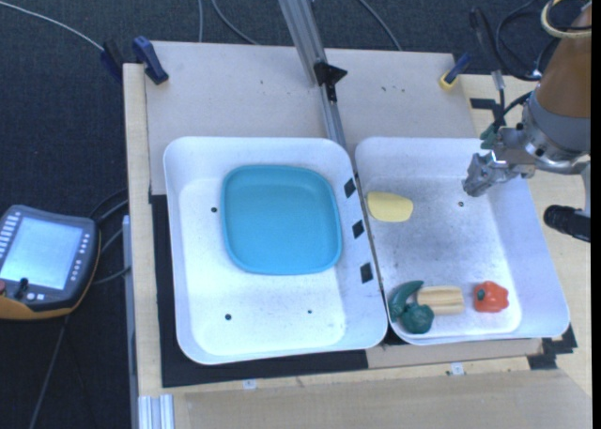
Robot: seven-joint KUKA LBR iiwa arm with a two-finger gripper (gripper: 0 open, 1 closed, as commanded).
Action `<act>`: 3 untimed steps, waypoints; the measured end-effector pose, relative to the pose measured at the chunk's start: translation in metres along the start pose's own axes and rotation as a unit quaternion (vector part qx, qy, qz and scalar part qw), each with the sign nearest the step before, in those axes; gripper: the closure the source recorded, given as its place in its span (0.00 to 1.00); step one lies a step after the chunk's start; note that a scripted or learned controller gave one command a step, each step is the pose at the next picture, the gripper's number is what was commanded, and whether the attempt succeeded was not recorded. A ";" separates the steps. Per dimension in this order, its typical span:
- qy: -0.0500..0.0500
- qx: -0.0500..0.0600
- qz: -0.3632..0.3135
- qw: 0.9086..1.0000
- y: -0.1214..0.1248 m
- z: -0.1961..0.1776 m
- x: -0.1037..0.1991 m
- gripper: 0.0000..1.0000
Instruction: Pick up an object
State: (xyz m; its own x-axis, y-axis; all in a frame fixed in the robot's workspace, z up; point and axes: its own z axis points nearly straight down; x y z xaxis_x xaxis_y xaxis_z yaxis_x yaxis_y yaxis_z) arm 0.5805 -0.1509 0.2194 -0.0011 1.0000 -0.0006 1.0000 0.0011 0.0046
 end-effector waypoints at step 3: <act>0.001 0.002 -0.002 1.000 -0.001 -0.030 0.095 1.00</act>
State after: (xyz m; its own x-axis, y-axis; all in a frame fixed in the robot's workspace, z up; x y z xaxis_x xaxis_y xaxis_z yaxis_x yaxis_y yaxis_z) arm 0.5795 -0.0562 0.2490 -0.0043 1.0000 0.0011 1.0000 0.0043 0.0008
